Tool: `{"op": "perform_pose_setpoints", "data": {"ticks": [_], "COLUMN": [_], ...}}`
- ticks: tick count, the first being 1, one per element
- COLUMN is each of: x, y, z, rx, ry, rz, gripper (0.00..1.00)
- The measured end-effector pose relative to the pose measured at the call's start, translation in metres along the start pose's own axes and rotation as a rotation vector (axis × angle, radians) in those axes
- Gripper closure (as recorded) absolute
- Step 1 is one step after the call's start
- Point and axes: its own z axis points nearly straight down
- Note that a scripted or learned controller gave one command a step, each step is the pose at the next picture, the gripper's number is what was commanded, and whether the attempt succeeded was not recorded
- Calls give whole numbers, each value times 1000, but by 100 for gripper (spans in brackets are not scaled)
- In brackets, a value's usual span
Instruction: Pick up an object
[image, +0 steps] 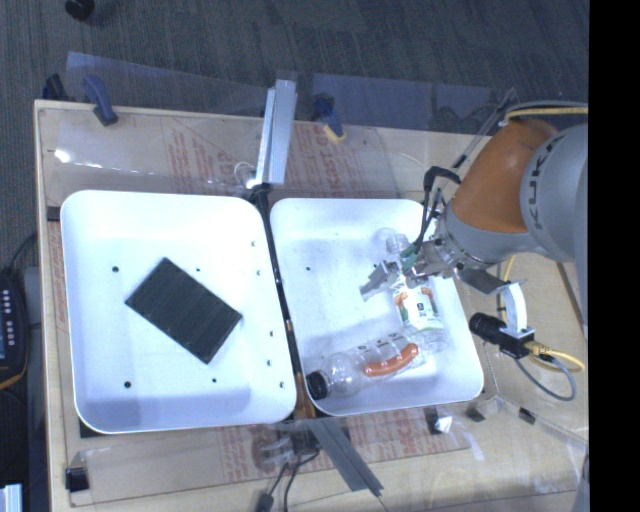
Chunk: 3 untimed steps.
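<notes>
Two white bins are seen, a left bin (90, 230) and a right bin (320, 230). A dark grey, almost black flat pad (184, 309) with a fine rough look is seen in the left bin. Small black dots are seen on the white bin floors. In the right bin a clear plastic bottle (352, 372) with a black cap is seen, and an orange-red thing (390, 362) just beside it. A white packet (420, 303) with green and red marks is seen too. The arm (520, 190) is grey with an orange band. The surface (150, 140) is pale tan with faint red print. Blue clamps (100, 100) are seen at the far edge.
</notes>
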Motion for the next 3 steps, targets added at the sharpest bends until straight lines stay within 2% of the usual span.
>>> {"op": "perform_pose_setpoints", "data": {"ticks": [1,2,3], "x": [-10,1,0], "y": [49,-8,-8], "z": [39,35,35], "rx": [0,0,-1], "ry": [-1,-1,-1], "rz": [17,5,6], "gripper": [0,0,0]}}
